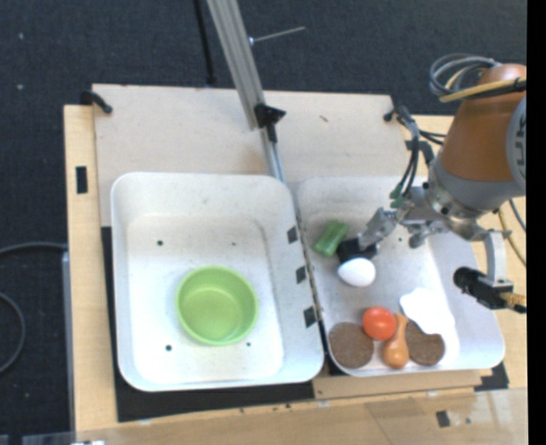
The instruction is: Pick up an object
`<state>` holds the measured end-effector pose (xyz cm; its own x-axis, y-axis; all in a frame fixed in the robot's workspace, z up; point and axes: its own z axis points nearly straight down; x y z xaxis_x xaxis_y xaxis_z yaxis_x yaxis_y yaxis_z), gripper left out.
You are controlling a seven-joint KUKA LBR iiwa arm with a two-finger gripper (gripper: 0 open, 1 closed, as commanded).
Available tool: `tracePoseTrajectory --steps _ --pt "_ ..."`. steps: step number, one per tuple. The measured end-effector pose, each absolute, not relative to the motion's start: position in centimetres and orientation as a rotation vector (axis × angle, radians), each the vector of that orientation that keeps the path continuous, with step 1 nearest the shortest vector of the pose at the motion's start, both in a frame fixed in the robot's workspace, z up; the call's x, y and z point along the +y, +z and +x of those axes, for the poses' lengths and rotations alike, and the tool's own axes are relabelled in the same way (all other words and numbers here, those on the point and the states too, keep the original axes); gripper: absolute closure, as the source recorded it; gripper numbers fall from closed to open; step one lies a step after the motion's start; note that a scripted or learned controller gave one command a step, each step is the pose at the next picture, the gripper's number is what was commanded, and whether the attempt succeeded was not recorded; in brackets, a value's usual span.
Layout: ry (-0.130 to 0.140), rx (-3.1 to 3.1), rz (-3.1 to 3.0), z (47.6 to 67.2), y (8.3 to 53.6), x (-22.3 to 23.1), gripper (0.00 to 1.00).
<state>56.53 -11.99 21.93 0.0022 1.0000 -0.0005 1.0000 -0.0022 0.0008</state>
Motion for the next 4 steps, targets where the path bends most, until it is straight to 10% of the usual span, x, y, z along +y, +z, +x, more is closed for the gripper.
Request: tracePoseTrajectory --steps 2,3,4 --pt "-0.007 2.222 2.226 56.1 12.3 -11.3 0.00" --pt "0.004 2.212 2.227 56.4 13.7 -11.4 1.00" --pt "0.005 2.211 2.223 56.5 18.4 -12.4 1.00"
